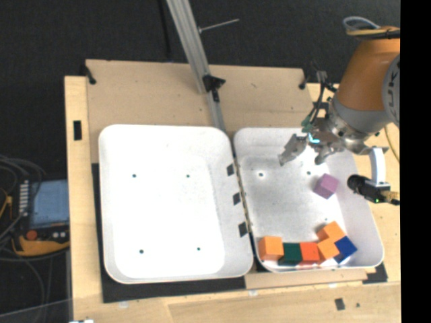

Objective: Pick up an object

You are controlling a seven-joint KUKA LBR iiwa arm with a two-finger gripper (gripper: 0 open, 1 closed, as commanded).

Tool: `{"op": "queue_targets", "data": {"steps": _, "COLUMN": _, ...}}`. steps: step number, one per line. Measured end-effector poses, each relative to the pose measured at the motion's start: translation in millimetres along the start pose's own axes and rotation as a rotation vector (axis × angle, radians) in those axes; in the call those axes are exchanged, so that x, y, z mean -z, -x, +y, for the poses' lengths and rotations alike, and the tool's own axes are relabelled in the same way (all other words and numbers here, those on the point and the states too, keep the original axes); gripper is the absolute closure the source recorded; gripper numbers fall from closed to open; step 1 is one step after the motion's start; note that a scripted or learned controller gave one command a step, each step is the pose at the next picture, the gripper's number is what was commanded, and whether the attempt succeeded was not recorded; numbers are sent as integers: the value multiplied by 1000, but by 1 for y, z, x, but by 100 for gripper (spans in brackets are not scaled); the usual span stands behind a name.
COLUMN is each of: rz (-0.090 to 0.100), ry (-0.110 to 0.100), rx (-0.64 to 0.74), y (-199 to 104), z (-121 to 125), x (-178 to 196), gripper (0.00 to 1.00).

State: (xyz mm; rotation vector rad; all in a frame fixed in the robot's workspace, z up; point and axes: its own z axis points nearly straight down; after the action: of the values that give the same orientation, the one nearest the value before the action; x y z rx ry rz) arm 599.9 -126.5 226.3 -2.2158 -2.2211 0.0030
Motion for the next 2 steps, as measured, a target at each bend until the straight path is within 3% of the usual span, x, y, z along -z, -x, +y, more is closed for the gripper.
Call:
{"op": "queue_targets", "data": {"steps": 1, "rz": 0, "ry": 5, "rx": -1, "y": 0, "z": 1, "x": 3, "gripper": 0}}
{"op": "queue_targets", "data": {"steps": 2, "rz": -3, "ry": -1, "rx": -6, "y": 7, "z": 6, "x": -57, "gripper": 0}}
